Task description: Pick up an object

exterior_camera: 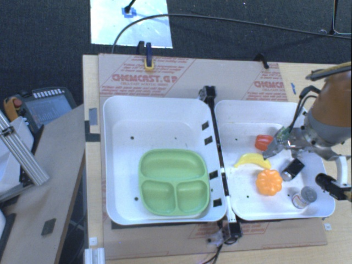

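red object (264,142) in the right bin (242,120) sits beside the jaws, their opening unclear.

Items we cannot fully see:

1. Arm (330,106): we lose it past the right edge, so its upper run is cut off.
2. Red object (263,142): its right end is hidden behind the gripper (283,139). We cannot name it, nor tell whether the two touch.
3. Right bin (247,104): we find its right wall covered by the arm.
4. Small cylinder (302,197): grey-topped and too small for us to identify.
5. Silver rail (22,153): cut off by the left edge.
6. Printed board (144,77): we read only part of its lettering, as the bins cover the rest.
7. Cable (335,15): we see it leave by the top edge.
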### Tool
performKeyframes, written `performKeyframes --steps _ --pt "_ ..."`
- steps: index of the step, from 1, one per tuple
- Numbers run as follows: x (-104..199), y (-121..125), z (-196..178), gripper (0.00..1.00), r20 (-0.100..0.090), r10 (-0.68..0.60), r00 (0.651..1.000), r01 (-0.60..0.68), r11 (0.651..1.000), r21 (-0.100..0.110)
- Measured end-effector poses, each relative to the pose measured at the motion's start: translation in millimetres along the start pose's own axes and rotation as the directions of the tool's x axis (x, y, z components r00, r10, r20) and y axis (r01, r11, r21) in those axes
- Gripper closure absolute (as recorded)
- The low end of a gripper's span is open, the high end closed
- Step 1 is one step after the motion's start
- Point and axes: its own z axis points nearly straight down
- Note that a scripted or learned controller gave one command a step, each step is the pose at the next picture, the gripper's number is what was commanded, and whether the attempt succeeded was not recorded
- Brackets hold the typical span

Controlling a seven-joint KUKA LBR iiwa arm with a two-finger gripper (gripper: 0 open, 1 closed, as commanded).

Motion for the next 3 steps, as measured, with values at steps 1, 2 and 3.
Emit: performKeyframes --steps 1,2,3 --pt "3.5 -0.9 42.2 0.0 0.0 0.0 1.0 0.0 1.0 -0.001" --pt "3.8 -0.6 77.9 0.0 0.001 0.0 1.0 0.0 1.0 -0.002" --pt "3.3 0.6 65.5 1.0 0.002 0.0 1.0 0.0 1.0 -0.006"
